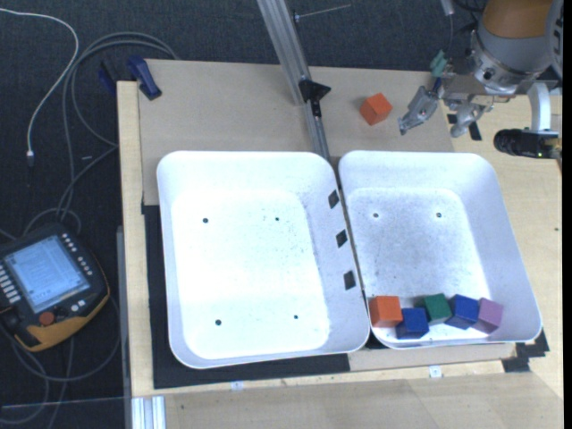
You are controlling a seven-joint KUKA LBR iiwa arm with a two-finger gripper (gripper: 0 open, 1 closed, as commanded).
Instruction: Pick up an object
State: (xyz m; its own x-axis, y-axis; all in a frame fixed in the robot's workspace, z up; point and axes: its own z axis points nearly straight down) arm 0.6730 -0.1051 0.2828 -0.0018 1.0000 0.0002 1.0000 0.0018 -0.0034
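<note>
Several small blocks lie along the near edge of the right bin (500,204): an orange block (385,310), a blue block (413,323), a green block (436,307), another blue block (464,311) and a purple block (489,314). One more orange block (376,108) sits on the bench behind the bins. My gripper (439,116) hangs above the bench just behind the right bin's far edge, to the right of that orange block. Its fingers are spread apart, open, with nothing between them.
The left bin (179,239) stands beside the right one. A slanted metal post (284,38) rises behind the bins. A blue clamp (142,77) sits at the bench's far left corner. A teach pendant (46,284) and cables lie on the floor to the left.
</note>
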